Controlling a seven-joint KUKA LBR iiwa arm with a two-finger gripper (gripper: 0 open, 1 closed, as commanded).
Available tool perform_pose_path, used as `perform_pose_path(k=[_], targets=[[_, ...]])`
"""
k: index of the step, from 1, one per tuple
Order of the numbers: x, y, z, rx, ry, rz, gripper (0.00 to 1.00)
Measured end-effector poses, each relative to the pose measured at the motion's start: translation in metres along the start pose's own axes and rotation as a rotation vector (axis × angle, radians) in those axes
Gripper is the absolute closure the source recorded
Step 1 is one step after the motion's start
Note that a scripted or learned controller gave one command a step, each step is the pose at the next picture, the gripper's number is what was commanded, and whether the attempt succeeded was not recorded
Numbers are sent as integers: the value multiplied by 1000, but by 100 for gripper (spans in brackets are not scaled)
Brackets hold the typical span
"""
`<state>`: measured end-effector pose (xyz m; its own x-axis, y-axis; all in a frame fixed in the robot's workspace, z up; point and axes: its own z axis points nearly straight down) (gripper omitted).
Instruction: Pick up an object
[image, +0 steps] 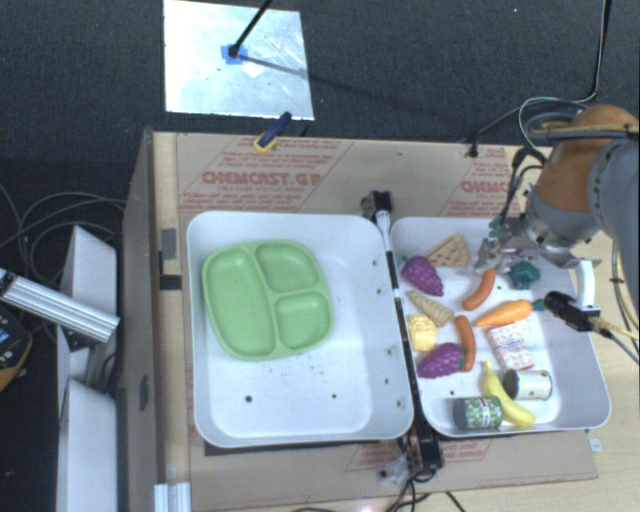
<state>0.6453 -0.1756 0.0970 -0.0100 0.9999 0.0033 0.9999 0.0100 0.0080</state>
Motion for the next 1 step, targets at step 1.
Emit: perform_pose_path(k=[1], targets=[[88,7,-28,4,-2,6,100]])
